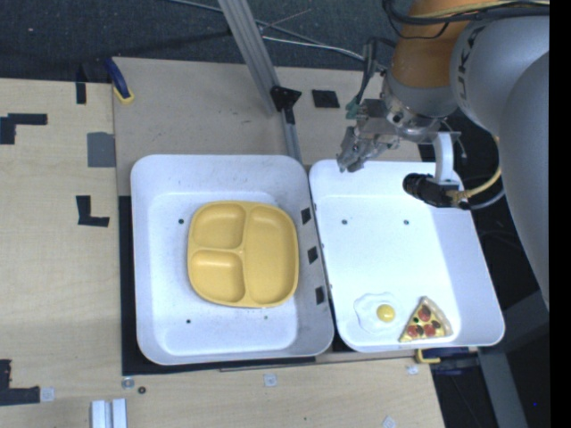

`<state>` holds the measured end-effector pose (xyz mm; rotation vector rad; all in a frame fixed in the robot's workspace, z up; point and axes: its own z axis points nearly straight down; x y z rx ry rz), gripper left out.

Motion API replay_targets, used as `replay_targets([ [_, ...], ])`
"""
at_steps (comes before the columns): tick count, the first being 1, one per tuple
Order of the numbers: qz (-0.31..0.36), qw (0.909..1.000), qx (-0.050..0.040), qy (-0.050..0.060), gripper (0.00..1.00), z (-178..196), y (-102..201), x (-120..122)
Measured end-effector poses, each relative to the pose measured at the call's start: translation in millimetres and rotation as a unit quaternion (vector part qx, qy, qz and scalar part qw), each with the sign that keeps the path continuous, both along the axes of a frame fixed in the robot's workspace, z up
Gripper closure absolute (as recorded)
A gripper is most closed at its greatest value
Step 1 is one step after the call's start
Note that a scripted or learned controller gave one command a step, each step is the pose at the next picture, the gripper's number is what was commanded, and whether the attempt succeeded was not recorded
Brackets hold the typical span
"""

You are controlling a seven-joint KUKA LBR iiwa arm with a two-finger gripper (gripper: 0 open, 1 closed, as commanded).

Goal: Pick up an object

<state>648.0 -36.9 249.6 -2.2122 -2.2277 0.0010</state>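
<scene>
From my remote seat I see the gripper (353,160) hanging over the far edge of the right bin (464,266), at about twelve o'clock on that bin's rim, near the corner that meets the left bin (152,239). Its thin dark metal fingers point down and to the left; I cannot tell whether they are parted or closed, and nothing is visibly caught between them. Above it sits the glossy orange band (428,25) of the arm and the smooth grey casing.

The right bin is a shallow white plastic tray with rounded corners and a matte floor. At about six o'clock in it lies a toy fried egg (376,311), flat and white with a round yellow yolk. Just beside it, toward five o'clock, rests a toy pizza slice (426,321), a small triangle with a tan crust and red topping. Both lie well apart from the gripper.

In the left bin, near its centre, lies a yellow divided plate (243,253), a smooth rounded square moulded into three compartments.

A slanted grey metal bar (254,43) crosses the tan bench (53,239) at twelve o'clock.
</scene>
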Motion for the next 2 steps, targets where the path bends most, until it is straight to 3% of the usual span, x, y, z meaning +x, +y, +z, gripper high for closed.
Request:
replay_targets([
  [2, -0.001, 1.0, -0.0005, 0.0, 1.0, -15, 99, -2],
])
